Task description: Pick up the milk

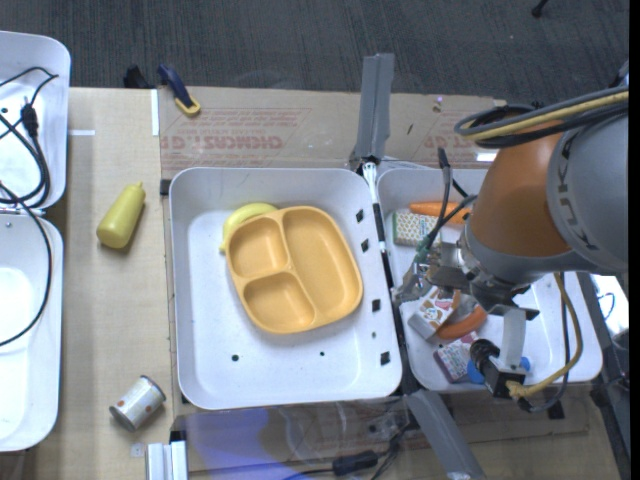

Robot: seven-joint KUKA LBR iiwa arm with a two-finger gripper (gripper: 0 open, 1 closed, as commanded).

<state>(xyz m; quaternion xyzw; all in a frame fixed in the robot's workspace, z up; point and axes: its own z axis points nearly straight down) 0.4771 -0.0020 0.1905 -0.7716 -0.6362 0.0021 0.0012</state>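
- The gripper (430,280) is down in the right bin (590,353); can't tell its grip state, the wrist hides it.
- The milk (433,314), a small carton I think, lies just below it, nearly touching, long axis slanted.

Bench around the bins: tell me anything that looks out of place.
Two things lie outside the bins on the bench, left of the left bin: a yellow mustard bottle on its side, and a small can tipped over near the bin's front corner. In the left bin, a yellow divided plate sits askew.
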